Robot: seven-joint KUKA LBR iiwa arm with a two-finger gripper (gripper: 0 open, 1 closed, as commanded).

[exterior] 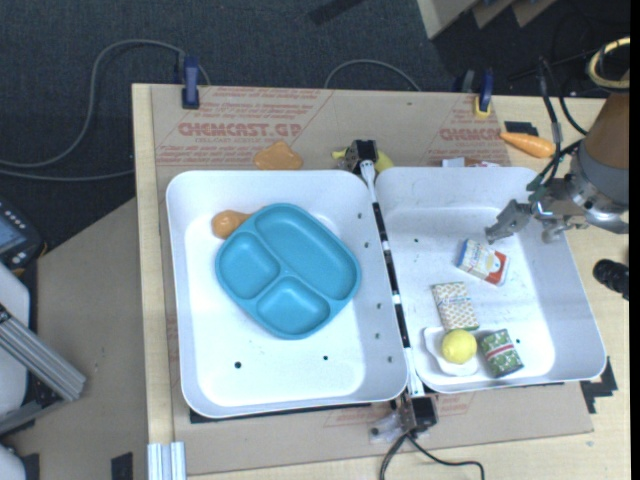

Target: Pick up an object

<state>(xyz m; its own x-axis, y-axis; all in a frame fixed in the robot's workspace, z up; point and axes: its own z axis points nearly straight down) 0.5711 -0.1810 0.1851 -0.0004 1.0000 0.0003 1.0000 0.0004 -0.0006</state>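
The arm [612, 153] entered from the right side of the bench [150, 268], its grey wrist body above the right bin's [575, 308] far right edge and an orange band showing just above it. The gripper [520, 220] reached left and slightly down over the far part of the right bin. Its fingers [500, 228] pointed toward the bin's middle; whether they were spread or closed could not be told from this angle, and nothing was seen between them.

Objects in the right bin:
- a small white packet with red and blue print [482, 262], lying flat near the bin's centre, just below the fingertips, contact could not be judged;
- a tan patterned packet [455, 305], nearer the front, close to the bin's left wall;
- a yellow ball-like fruit [459, 346] at the front left corner, resting on a small white dish [436, 353];
- a green and red packet [499, 353], just right of the yellow fruit, along the front edge.

Left bin [200, 368]: a blue divided tray [287, 268] with three compartments sat tilted near the middle; an orange rounded item [228, 224] lay partly hidden against its far left side.

On the bench behind the bins: an orange lump [277, 156] near the left bin's far edge, and an orange carrot-like piece [527, 145] behind the right bin.
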